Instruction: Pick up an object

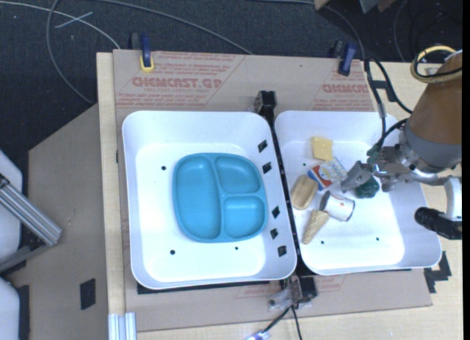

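My gripper [358, 178] hangs low over the middle of the right bin [382, 247], reaching in from the right. A dark green object [368, 186] lies right under or against it; whether it is gripped is unclear. Just left of the gripper are a red, white and blue packet [324, 175] and a small white cup [341, 207] lying on its side. A yellow block [321, 147] lies farther back. A tan bread roll [303, 192] and a waffle cone [316, 225] rest near the bin's left wall.
The left bin [147, 147] holds a blue divided plate [220, 197] at its centre. A black divider with clips [273, 184] separates the bins. The arm's orange band [440, 114] and cables stand at the right edge.
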`<state>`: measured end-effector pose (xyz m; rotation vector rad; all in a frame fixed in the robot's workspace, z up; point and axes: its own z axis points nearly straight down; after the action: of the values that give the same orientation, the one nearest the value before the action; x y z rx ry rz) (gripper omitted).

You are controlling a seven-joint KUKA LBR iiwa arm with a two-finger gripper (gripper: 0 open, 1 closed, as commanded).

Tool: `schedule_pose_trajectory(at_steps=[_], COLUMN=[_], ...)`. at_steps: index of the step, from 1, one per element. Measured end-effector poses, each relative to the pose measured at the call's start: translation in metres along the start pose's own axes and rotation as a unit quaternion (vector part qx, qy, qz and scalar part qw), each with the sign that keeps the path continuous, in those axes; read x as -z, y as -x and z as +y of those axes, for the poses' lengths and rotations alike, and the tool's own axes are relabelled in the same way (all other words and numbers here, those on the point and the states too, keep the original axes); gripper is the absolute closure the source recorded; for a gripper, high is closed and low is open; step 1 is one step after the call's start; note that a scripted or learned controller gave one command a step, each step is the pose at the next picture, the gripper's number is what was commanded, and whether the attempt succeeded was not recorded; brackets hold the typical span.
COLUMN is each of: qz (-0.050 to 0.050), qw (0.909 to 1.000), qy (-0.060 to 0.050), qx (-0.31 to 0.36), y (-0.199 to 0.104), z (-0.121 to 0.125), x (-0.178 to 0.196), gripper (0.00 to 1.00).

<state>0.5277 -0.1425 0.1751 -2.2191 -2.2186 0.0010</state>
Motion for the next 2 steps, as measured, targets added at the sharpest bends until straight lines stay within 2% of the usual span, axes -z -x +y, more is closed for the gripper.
schedule_pose_trajectory(at_steps=[1,2], qz=[0.001,0.000], qw=[1.0000,1.0000], qy=[0.002,0.009], qx=[-0.001,0.000], y=[0.000,-0.001], z=[0.000,0.003], x=[-0.059,-0.043], gripper=[0.00,1.00])
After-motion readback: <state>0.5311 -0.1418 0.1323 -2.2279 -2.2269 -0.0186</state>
